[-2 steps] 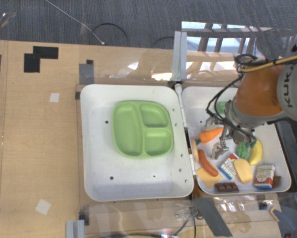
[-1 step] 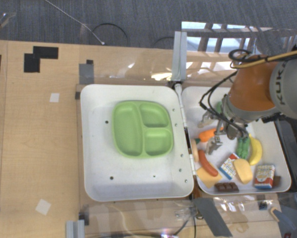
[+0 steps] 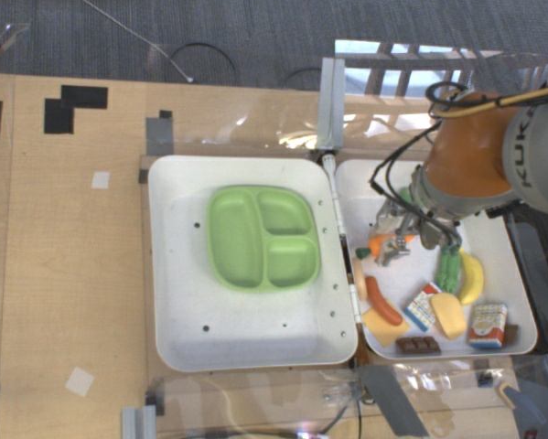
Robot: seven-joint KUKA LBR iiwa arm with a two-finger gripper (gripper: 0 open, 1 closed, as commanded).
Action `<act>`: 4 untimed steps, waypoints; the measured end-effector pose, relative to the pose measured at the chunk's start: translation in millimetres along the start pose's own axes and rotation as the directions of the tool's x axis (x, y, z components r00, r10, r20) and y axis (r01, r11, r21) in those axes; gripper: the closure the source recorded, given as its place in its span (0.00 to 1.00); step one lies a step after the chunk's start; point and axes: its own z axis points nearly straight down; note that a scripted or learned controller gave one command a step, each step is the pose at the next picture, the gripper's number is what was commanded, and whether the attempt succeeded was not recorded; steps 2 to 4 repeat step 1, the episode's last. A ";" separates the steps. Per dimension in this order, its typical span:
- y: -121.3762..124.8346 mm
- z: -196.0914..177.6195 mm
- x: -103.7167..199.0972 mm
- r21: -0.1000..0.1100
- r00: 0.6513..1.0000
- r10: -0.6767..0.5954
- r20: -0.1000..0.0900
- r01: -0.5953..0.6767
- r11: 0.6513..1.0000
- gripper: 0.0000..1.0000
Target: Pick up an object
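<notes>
Camera view: wooden bench (image 3: 63, 273), grey carpet (image 3: 209, 16); hand (image 3: 394, 245) grip state unclear.

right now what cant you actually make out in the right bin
- Gripper, camera view: the wrist and cables above it cover the fingers, so their state is unclear.
- Small orange object beside the gripper: partly hidden by it, too small to identify.
- Green item: its upper end runs under the arm.
- Small carton: its print is too small to read.
</notes>
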 end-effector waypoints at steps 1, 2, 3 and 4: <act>33.1 -126.6 -41.6 -0.002 1.000 0.028 -0.009 -0.028 1.000 1.00; 33.1 -126.6 -41.6 -0.002 1.000 0.028 -0.009 -0.028 1.000 1.00; 33.1 -126.6 -41.6 -0.002 1.000 0.028 -0.009 -0.028 1.000 1.00; 33.1 -126.6 -41.6 -0.002 1.000 0.028 -0.009 -0.028 1.000 1.00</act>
